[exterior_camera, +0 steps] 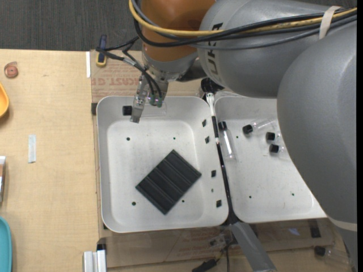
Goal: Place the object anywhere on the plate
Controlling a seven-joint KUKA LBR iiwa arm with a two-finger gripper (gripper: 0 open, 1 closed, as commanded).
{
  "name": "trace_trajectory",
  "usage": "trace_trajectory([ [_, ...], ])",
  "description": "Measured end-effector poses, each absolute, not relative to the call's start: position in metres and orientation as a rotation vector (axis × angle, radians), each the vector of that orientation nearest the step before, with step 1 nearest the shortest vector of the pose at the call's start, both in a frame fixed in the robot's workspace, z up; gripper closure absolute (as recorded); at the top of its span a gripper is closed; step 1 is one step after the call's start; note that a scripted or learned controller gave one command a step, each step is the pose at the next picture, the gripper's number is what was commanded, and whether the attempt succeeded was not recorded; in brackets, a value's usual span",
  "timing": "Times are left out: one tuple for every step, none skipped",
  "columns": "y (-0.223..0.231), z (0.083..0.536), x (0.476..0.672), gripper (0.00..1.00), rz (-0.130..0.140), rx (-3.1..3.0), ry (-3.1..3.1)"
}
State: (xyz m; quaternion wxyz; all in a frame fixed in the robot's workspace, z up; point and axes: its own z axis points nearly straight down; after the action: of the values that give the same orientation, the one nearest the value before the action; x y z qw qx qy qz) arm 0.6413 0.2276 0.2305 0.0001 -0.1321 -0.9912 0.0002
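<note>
Pale wooden surface (51,152) fills the view's left side, with an orange-rimmed thing (2,102) and a teal one (3,248) cut off at its edge; what they are cannot be told. Two white bins sit side by side, the left bin (108,208) against the wood and the right bin (272,203) partly under the grey arm (170,16).

A black ribbed slab (168,181) lies flat on the floor of the left bin, turned on a diagonal, a little toward the near side and right of centre. It touches neither wall.

The jaws hang from the wrist over the far left corner of that same bin, just above its back rim. Whether they are open or closed cannot be told, and nothing is seen between them. The slab lies well apart from them, nearer the camera and to the view's right, with bare white floor between.

In the right bin, a few small black pieces (247,130) and a clear tube (262,124) lie near the far wall.
</note>
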Motion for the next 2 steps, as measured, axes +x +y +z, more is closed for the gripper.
trace_trajectory([
  [0.227, 0.202, 0.607, 1.00, 0.000, -0.329, -3.125],
  [0.227, 0.219, 0.577, 1.00, 0.000, -0.178, -3.137],
])
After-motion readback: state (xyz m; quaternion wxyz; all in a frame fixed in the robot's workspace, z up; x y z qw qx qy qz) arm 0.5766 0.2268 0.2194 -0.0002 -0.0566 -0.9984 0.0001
